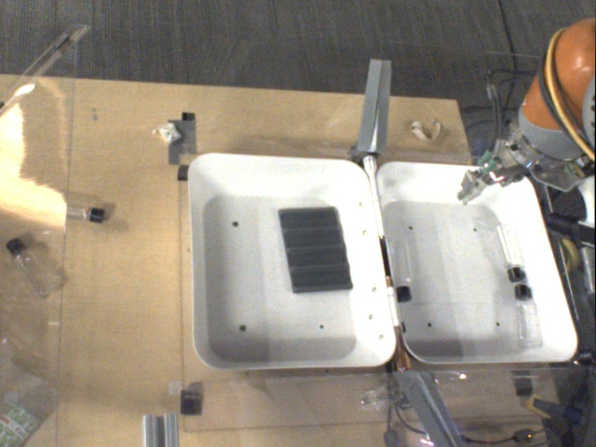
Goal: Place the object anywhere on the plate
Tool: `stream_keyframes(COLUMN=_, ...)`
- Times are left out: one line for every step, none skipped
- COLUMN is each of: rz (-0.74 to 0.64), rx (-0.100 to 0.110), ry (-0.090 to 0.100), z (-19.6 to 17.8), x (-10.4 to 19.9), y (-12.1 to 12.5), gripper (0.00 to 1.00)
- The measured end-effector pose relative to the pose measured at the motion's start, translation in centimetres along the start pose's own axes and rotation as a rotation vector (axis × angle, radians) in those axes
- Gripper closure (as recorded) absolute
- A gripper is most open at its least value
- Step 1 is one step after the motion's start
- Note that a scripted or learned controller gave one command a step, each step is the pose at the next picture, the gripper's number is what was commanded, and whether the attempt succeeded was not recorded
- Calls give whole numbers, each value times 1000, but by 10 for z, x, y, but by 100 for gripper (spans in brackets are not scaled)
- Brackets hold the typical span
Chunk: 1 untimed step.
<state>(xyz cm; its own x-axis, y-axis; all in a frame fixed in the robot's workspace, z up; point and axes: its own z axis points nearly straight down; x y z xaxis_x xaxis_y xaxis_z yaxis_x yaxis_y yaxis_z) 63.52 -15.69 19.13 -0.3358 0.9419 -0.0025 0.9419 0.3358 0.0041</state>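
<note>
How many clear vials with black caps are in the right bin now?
3: one vial along the right bin's left wall, two by its right side, at and. None seems hidden.

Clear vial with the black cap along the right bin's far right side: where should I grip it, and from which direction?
Grip the clear vial mid-body, above its black cap, descending from overhead. It lies flat, long axis running up-down in view, so close across its width. The end effector sits near the bin's upper rim.

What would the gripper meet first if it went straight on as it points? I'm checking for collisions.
The gripper points down and left over the right bin. Going on, it would likely meet that bin's bare floor near the upper left corner first, though depth is unclear from this view.
</note>
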Motion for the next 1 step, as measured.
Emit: stream_keyframes(rz=-151, rx=-2, ry=0, z=18, x=57, y=36, gripper=100)
